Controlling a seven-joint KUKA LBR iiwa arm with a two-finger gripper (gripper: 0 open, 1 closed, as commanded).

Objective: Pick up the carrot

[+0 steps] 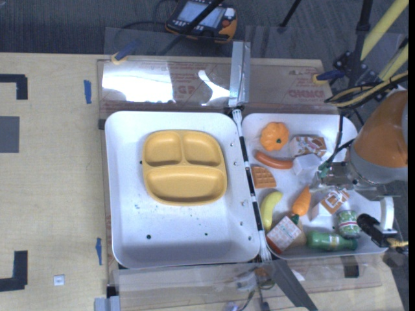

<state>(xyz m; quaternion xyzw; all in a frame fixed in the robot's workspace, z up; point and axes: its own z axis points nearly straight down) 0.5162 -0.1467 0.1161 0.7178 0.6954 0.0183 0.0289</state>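
Two white bins sit side by side at mid-frame. The left bin (130, 225) holds one thing: a yellow plastic tray (185, 166) with three compartments, rounded at the corners, lying in the bin's upper half with bare floor below it. The right bin (259, 123) is crowded with about ten toy foods. One carrot (301, 201), orange, smooth and tapered, lies near the bin's centre, tilted, with a yellow banana (270, 207) just to its left. One round ribbed orange pumpkin (275, 136) sits at upper left, one reddish sausage (274, 161) under it, one gridded waffle (263, 177) beside the divider. One boxy carton (285, 234) lies at the lower left, one green bottle (329, 241) along the bottom rim, one small can (347, 223) above it.

The arm enters from the right edge. Its gripper (331, 175) hangs just right of the carrot, above the clutter; whether the claw is apart or together I cannot tell. The carrot is hemmed in by neighbours on most sides.
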